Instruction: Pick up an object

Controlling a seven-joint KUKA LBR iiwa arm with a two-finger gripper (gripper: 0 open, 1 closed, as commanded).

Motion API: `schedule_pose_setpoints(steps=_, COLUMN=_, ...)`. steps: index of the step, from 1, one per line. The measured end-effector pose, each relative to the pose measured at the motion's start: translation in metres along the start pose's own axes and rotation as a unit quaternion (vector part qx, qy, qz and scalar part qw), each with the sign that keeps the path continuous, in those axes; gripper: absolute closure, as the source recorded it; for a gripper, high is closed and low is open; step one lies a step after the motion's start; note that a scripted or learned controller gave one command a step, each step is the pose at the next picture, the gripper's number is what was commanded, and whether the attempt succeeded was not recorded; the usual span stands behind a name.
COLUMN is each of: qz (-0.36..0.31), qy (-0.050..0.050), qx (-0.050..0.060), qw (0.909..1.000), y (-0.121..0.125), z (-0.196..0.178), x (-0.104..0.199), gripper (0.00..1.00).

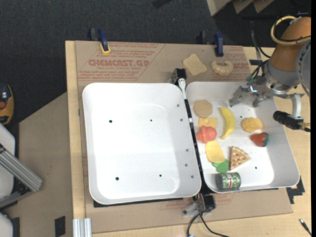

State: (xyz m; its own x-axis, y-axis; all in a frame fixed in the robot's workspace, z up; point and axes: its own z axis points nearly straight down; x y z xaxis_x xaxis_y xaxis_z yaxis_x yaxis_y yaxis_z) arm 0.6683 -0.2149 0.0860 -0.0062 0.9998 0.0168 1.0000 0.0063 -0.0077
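From the overhead camera I found the gripper hovering over the right bin at about one o'clock from the bin's centre, fingers spread apart, grasping nothing. The banana lay just below it, at seven o'clock from the gripper. A tan round piece sat at nine o'clock from the banana. The green can rested near the bin's six o'clock rim. I noted the left bin alongside.

Banana, pizza slice, can in right bin; left bin beside it; hand above right bin's far edge
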Motion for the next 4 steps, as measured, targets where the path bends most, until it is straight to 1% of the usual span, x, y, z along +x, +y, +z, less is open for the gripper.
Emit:
schedule_pose_setpoints(steps=1, qz=-0.001, qy=-0.006, qx=-0.003, qw=1.0000, y=0.000, z=0.003, x=0.100, gripper=0.00)
schedule_pose_setpoints(steps=2, qz=0.005, qy=-0.010, qx=-0.006, qw=0.9999, y=-0.001, z=-0.023, x=0.042, gripper=0.00)
schedule_pose_setpoints(steps=3, qz=0.002, qy=-0.008, qx=-0.003, qw=1.0000, y=-0.001, z=-0.029, x=0.085, gripper=0.00)
schedule_pose_setpoints(steps=4, qz=0.004, qy=-0.008, qx=0.000, qw=1.0000, y=-0.043, z=0.005, x=0.080, gripper=0.00)
